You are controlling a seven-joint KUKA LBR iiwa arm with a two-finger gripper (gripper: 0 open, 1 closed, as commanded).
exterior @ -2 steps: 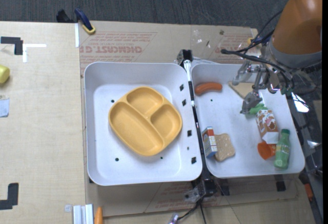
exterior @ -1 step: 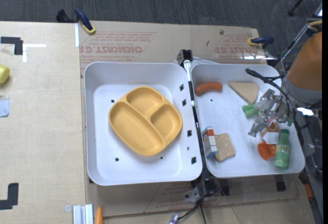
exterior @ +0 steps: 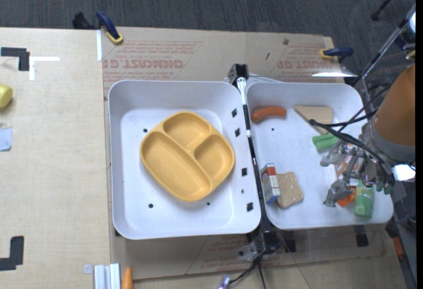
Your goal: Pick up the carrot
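Nearest the camera, along the bottom edge, cables and clamp hardware (exterior: pixel 261 251) sit below the joint of the two white bins. Left bin (exterior: pixel 122 168) holds a yellow divided plate (exterior: pixel 188 155), three compartments, lying flat at its centre. Right bin (exterior: pixel 291 99) holds a reddish sausage (exterior: pixel 268 113) near its upper left, a tan wedge of bread or cheese (exterior: pixel 316 113) beside that, a green piece (exterior: pixel 324 142) just below the wedge, and a small carton (exterior: pixel 269 183) touching a slice of toast (exterior: pixel 289 189) at the lower left. The gripper (exterior: pixel 344 182) is down in the lower right of this bin, tangled in its own wiring; whether it is open or closed cannot be told. A small orange thing, apparently the carrot (exterior: pixel 343 200), lies at the gripper's tip, with a green bottle-like item (exterior: pixel 363 204) just beside it. Whether the carrot is gripped cannot be told. A yellow object (exterior: pixel 4 95) rests on the bench, far left.
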